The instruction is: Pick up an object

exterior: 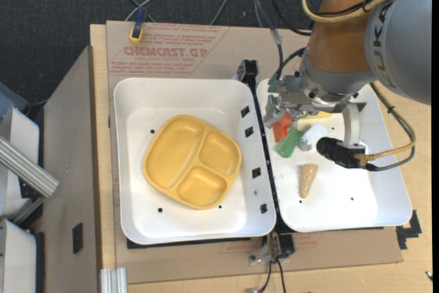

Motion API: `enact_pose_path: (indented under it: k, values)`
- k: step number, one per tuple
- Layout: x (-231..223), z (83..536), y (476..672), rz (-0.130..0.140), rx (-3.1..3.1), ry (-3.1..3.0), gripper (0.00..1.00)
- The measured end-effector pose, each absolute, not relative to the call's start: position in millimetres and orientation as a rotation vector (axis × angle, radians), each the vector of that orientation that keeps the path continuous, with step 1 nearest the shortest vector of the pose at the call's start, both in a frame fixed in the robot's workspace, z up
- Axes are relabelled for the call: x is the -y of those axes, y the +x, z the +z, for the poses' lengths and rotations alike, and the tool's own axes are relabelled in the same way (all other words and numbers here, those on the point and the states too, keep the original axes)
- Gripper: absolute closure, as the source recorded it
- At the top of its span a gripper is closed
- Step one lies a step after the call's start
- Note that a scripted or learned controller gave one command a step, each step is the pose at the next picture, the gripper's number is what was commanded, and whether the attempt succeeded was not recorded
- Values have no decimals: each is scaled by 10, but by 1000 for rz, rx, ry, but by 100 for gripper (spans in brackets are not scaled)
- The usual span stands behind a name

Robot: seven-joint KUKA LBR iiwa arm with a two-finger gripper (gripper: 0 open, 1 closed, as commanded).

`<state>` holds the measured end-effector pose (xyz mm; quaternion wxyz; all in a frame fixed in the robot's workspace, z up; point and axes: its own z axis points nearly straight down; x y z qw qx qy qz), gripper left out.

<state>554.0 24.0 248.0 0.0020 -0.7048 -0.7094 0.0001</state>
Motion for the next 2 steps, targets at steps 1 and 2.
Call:
enact_pose_path:
  k: [1, 2]
  values:
    - [-769, 2422, 5475, 2, 2225, -2211, 100]
    - [-920, 2142, 5418, 5, 2220, -2216, 100]
